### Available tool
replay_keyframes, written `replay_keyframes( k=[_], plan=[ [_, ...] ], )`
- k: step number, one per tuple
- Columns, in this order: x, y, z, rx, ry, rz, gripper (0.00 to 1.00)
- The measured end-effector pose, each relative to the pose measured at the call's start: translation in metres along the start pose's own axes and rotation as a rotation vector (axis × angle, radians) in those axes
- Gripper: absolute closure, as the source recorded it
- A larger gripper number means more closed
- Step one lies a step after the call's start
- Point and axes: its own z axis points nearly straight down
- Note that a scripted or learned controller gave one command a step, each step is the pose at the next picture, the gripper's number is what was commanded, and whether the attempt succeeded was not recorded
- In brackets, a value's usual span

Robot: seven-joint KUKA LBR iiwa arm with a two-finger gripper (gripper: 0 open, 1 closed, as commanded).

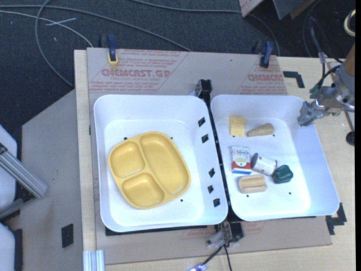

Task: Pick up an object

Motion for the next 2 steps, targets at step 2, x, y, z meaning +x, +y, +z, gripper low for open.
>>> replay_keyframes(
  k=[2],
  plan=[
    [0.05, 0.004, -0.02, 0.007, 0.004, -0.004, 1.0]
  ],
)
